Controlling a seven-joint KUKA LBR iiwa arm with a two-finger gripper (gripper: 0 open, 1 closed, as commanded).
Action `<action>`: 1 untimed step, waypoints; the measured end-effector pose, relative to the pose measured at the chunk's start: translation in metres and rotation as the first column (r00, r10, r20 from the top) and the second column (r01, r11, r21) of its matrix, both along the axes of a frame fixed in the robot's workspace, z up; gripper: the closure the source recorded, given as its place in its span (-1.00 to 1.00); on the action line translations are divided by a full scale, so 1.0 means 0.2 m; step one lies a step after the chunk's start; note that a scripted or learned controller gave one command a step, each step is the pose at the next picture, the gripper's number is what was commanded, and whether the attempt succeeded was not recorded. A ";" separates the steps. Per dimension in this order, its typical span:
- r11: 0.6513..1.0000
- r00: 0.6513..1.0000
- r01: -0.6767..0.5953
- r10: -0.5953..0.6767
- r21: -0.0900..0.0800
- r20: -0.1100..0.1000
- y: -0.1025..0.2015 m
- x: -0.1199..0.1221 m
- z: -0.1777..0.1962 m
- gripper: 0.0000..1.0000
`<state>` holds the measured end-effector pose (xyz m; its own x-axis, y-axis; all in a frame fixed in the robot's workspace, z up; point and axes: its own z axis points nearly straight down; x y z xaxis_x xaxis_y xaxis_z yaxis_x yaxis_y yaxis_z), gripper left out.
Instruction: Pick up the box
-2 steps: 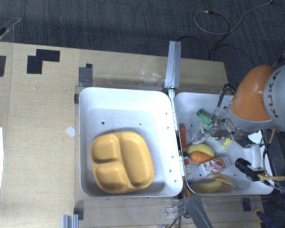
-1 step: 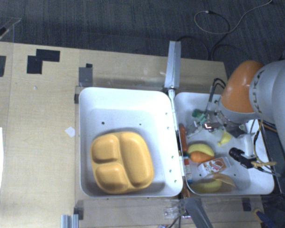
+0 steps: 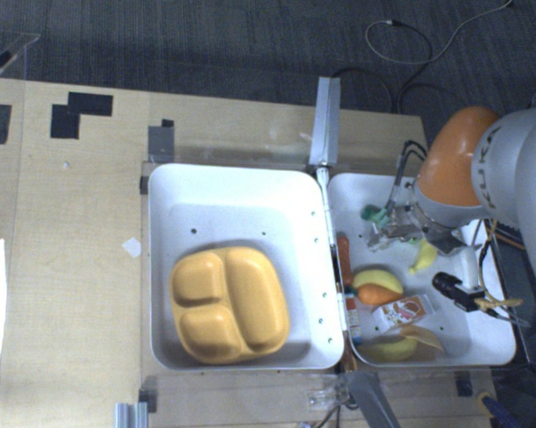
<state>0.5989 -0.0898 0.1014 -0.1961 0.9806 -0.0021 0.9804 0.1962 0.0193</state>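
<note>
Camera view, arm bent over right bin, tool lowered

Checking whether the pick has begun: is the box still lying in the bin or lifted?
Lying in the right bin. The box rests flat among the fruit, and the gripper is apart from it, farther back.

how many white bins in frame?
2. Left bin holds a yellow divided tray. Right bin, beside it, holds the box and other small items, with the gripper over its upper part. None looks hidden.
</note>
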 end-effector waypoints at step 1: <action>0.998 0.998 0.063 -0.063 -0.001 -0.012 0.45 0.36 0.43 1.00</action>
